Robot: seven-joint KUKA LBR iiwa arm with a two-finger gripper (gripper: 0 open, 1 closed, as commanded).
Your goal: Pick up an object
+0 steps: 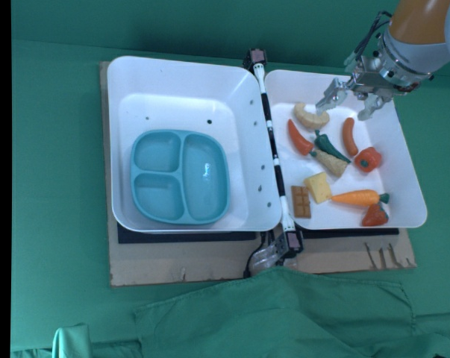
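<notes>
My gripper point(350, 101) hangs over the far part of the right bin point(404, 162) with its fingers spread open and nothing between them. Its left finger is just above a tan croissant-shaped piece point(310, 115). A red sausage point(349, 136) lies just below the gap between the fingers. Further in lie a red chili point(299, 137), a green-topped cone-shaped piece point(330, 155), a red pepper point(368, 159), a yellow cheese block point(319, 187), a carrot point(357, 198), a strawberry point(375, 215) and a brown chocolate bar point(301, 201).
The left bin point(127, 80) holds a teal divided plate point(180, 176). A black hinge strip point(269, 148) runs between the bins. Both bins stand on a cardboard sheet point(187, 271) over green cloth, which bunches up at the front.
</notes>
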